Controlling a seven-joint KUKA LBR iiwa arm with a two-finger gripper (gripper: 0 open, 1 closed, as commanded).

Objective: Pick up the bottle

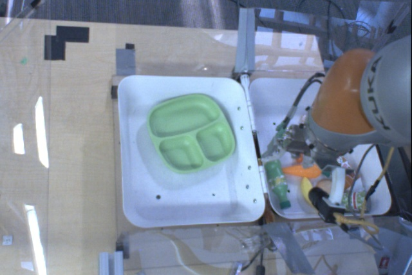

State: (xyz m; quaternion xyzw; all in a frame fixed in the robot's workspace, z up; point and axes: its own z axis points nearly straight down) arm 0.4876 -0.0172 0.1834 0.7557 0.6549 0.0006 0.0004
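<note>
Bottle [277, 183]: green, lying on its side in the right bin [267, 100], close along that bin's left wall and near its front-left corner; its cap end points toward the front edge.
Gripper [293, 146]: low over the right bin, just behind and a little right of the bottle; whether its fingers stand apart or together I cannot tell, since the wrist and cables cover them. Nothing can be seen held.
Arm [360, 96]: grey with an orange band, reaching in over the right bin's right half and hiding much of its floor.
Carrot-like piece [301, 171]: orange, lying just right of the bottle.
Banana-like piece [306, 189]: yellow, near the front edge of the right bin, right of the bottle.
Left bin [132, 158]: white, shallow, beside the right bin.
Green tray [191, 132]: three compartments, resting near the middle of the left bin, slightly toward its back edge.
</note>
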